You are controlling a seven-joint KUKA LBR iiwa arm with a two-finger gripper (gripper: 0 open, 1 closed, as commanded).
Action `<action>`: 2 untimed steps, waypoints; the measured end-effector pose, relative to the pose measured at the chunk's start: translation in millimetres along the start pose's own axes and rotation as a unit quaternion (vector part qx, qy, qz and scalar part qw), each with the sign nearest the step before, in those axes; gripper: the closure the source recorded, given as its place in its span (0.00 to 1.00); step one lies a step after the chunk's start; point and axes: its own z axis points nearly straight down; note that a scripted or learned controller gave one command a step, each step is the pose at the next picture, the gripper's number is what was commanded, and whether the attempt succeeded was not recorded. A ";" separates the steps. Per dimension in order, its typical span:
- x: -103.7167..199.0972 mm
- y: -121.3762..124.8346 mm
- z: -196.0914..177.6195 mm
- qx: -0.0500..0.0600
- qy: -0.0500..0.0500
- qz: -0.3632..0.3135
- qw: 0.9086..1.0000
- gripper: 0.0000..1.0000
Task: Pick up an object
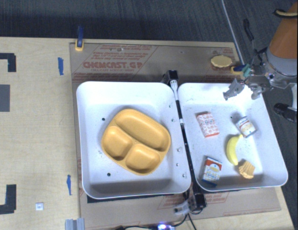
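Hovers above the far right corner of the shallow white right-hand bin (278, 147): grey two-finger hand (243, 91), fingers spread apart, nothing between them. Nearest below and toward the camera: small cylindrical can with a white and red label (245, 126), lying tilted on the bin floor. Just beyond that, curved yellow banana (232, 149), with a small ridged tan piece of toy food (246, 168) touching or nearly touching its lower end. Further left, flat red and white packet (207, 124); toward the near edge, small blue and white carton (212, 170). In the left white bin (86, 128), a yellow three-compartment plastic tray (135, 141).

Best choice, probably: the can or the packet, both well apart from neighbours. Centre over it, turn to span the narrow side, descend straight, close only once low. Avoid the banana's crowded lower end.
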 end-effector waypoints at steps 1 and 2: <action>-6.2 -47.6 98.7 -0.008 -0.002 -0.001 1.000 0.00; 3.5 -72.3 111.1 -0.005 0.000 -0.001 1.000 0.00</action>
